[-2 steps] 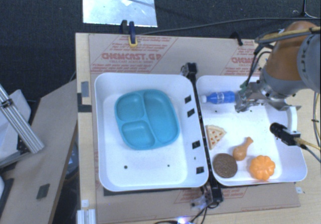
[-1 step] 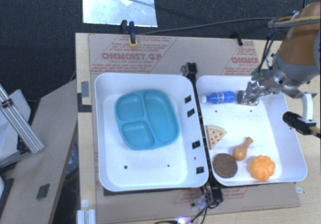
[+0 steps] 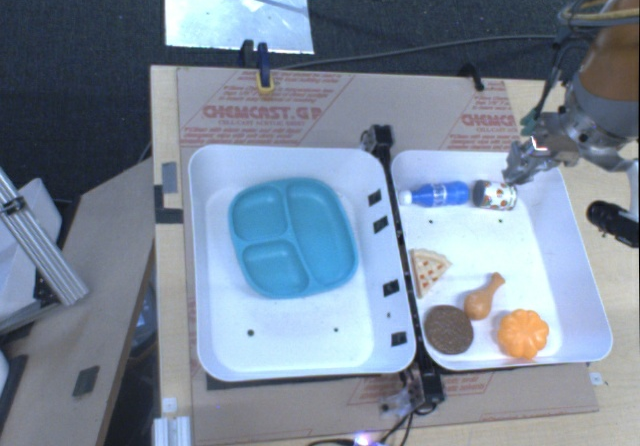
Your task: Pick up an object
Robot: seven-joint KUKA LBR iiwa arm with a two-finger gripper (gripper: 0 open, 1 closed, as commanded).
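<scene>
Now, left to right, each placed from the hand:

Tabletop [image 3: 170, 264]: tan board under both bins, stretching far left of the hand.

Left bin [image 3: 215, 224]: white and shallow, well to the left of the hand and lower in the view.

Tray [image 3: 293, 236]: blue, three compartments, lying flat in the left bin, well apart from the hand.

Right bin [image 3: 570, 264]: white, touching the left bin along a black divider; the hand hangs over its upper right part.

Bottle [image 3: 438, 195]: blue with a white cap, lying on its side, left of the hand, near the top of the right bin.

Pizza slice [image 3: 429, 269]: small wedge, below and left of the hand, close to the divider.

Cookie [image 3: 449, 329]: brown disc, far below the hand and to its left, just beside the drumstick.

Can [image 3: 495, 196]: small, white with red marks, lying on its side just right of the bottle; it sits directly below and a little left of the hand, very near it.

Drumstick [image 3: 483, 297]: tan, tilted, below the hand.

Pumpkin [image 3: 523, 333]: orange, far below the hand, near the bin's lower right corner.

Hand [image 3: 524, 160]: at the end of the grey arm, coming in from the right, over the can; I cannot tell whether it is released or clenched, and nothing is seen caught in it.
</scene>
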